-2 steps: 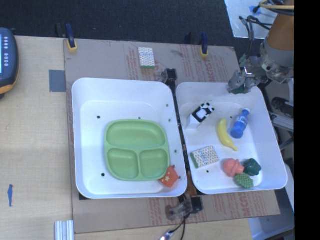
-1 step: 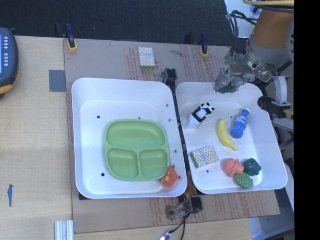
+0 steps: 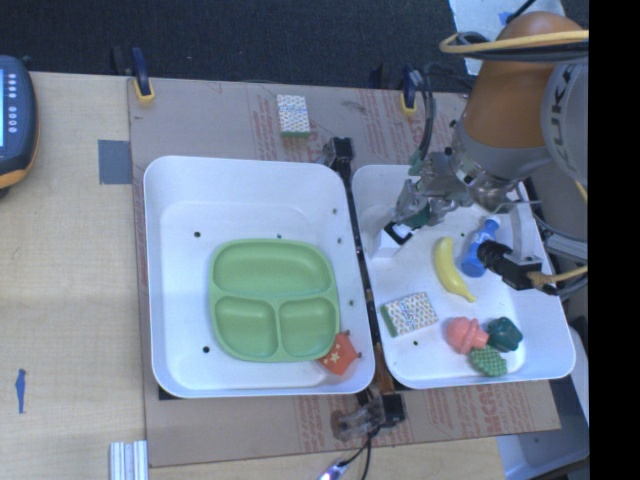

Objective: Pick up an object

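Note:
My gripper (image 3: 418, 208) hangs low over the far left part of the right bin (image 3: 560, 363), below the grey arm with its orange band (image 3: 510, 108). A yellow banana (image 3: 452, 270) lies just right of and nearer than the gripper, apart from it. Beside the banana sits a blue toy (image 3: 476, 250). A patterned flat box (image 3: 410, 313) lies near the bin's left wall. At the bin's near right are a pink toy (image 3: 460, 334) and two green toys (image 3: 503, 332) (image 3: 490, 364). Nothing shows clearly in the gripper.
The left bin (image 3: 165, 268) holds a green divided plate (image 3: 272, 300) and an orange-red toy (image 3: 340, 354) at its near right corner. A small patterned block (image 3: 293, 115) lies on the bench behind the bins. A black cable part (image 3: 505, 264) crosses the right bin.

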`<state>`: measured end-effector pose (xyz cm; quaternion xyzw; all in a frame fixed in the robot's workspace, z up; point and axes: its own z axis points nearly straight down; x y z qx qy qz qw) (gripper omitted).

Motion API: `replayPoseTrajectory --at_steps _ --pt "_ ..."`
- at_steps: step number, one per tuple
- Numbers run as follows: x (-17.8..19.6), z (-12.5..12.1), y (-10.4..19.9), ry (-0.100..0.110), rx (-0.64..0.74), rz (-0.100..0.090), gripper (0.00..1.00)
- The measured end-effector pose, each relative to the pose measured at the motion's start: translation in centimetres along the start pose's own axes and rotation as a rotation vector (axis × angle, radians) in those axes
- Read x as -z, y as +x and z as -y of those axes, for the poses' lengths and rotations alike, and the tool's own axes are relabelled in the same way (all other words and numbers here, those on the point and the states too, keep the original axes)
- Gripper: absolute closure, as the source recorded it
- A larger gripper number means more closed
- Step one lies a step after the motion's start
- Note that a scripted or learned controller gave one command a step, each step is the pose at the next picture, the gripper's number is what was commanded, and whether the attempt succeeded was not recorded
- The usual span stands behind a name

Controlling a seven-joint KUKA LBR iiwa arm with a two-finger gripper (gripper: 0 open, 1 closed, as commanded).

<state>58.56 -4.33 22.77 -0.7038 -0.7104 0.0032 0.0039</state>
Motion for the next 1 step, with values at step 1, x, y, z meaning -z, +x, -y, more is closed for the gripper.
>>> replayPoseTrajectory --at_steps 1 --pt "0.41 2.11 5.65 -0.003 0.000 0.001 1.00"
